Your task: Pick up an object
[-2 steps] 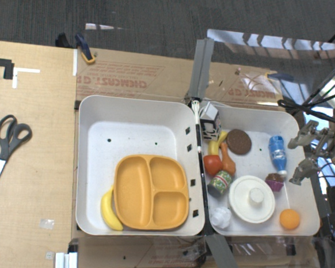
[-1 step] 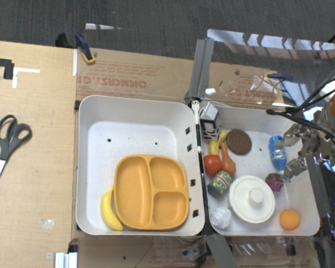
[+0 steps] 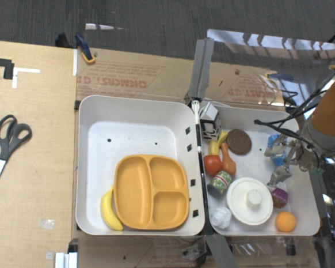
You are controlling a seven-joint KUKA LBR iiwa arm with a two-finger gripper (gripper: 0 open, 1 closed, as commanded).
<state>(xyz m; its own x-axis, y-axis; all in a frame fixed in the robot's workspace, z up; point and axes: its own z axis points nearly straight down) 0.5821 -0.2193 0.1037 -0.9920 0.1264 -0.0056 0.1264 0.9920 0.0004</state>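
Observation:
My gripper (image 3: 279, 168) hangs over the right bin (image 3: 306, 170), near its right side, reaching in from the right. Just below it lie a purple item (image 3: 279, 197) and a white round lid (image 3: 250, 199). An orange ball (image 3: 286, 221) sits in the near right corner. Further left in this bin are a brown disc (image 3: 239, 142), a red tomato (image 3: 212, 163), an orange carrot-like piece (image 3: 228, 158), a green can (image 3: 221, 181) and a white crumpled item (image 3: 221, 217). I see nothing held in the gripper.
The left bin (image 3: 96, 154) holds a yellow divided plate (image 3: 151, 192) with a banana (image 3: 109, 210) tucked against its left edge. Scissors (image 3: 8, 141) lie on the bench at far left. A small white box (image 3: 208, 116) sits at the right bin's far left corner.

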